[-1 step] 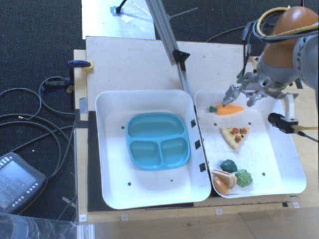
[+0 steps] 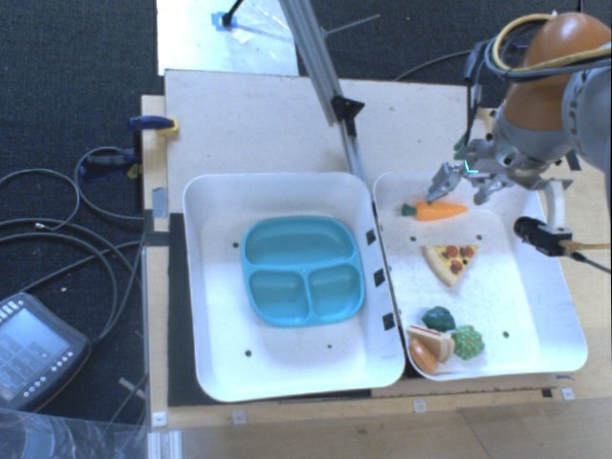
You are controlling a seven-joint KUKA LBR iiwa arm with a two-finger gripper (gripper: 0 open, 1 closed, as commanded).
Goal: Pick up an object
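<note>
Gripper (image 2: 466, 187) hovering with fingers spread apart over the right bin (image 2: 545, 299), toy carrot (image 2: 438, 211) lying just below its fingertips, pizza slice (image 2: 451, 261) resting farther below, nothing being held.

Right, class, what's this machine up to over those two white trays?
A grey robot arm reaches in from the right, its gripper open just above a toy carrot at the back of the right bin. It holds nothing. A pizza slice, broccoli and other toy food also lie in that bin. The left bin holds a blue divided plate.
</note>
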